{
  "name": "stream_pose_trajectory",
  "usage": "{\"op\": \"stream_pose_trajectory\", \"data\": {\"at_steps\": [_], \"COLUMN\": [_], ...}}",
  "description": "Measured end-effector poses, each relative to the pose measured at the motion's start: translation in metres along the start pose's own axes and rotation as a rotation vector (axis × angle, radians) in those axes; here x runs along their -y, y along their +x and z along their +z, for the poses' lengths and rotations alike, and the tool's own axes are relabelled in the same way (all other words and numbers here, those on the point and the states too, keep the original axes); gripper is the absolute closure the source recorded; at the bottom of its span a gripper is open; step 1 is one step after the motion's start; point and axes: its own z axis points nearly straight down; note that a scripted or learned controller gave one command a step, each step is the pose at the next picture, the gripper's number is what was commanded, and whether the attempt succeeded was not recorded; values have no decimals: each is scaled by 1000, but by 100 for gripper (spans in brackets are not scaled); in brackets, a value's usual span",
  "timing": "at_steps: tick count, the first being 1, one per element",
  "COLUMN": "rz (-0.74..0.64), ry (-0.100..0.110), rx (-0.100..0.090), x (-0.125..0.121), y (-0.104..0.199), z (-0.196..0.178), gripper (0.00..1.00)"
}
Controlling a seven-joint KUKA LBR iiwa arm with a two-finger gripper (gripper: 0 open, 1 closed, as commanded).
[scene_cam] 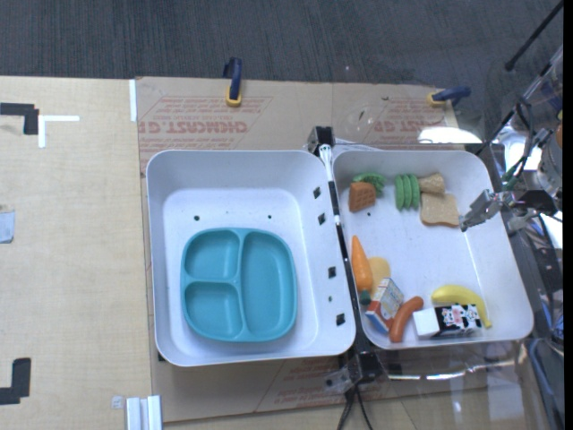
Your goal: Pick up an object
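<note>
- Cardboard (295,115) covers the bench under two white bins; a teal tray (240,285) lies in the left bin (161,240).
- Toast (440,210) rests near the right bin's (501,276) far right edge.
- Just beside it, the gripper (473,215) hangs, fingers seemingly apart, nothing between them.
- Approach step; next, probably lower over the toast and close.

dark grey carpet floor (286,16) beyond a pale wooden bench (67,240) topped with clamped cardboard (295,115)
</note>
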Motion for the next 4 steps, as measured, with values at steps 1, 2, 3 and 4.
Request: {"op": "stream_pose_trajectory", "data": {"at_steps": [1, 2, 3, 4], "rz": [61, -70, -107, -258], "ry": [-2, -5, 0, 0], "rx": [-1, -1, -1, -2], "x": [23, 49, -14, 51], "y": [64, 97, 93, 86], "z": [149, 148, 149, 149], "gripper": [0, 0, 0, 0]}}
